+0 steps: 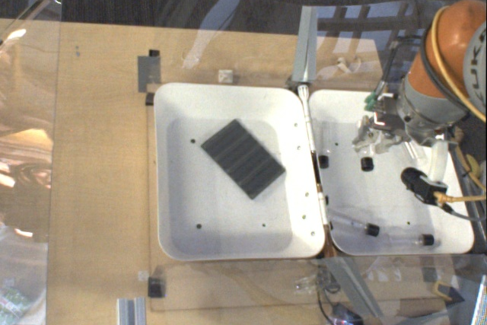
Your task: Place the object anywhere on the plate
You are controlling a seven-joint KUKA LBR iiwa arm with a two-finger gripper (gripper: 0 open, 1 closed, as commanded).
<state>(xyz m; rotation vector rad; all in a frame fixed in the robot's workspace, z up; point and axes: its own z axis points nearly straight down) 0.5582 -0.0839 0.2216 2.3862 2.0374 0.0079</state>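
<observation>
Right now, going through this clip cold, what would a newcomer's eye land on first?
First the dark grey ribbed plate, lying at an angle in the middle of the left white bin. Next the arm's orange band at the upper right, with the gripper hanging over the right bin above a small black object. A few small dark-capped pieces lie along that bin's near side.

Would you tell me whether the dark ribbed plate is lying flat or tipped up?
Flat. The dark ribbed plate lies on the floor of the left bin, turned diagonally, clear of the walls.
</observation>
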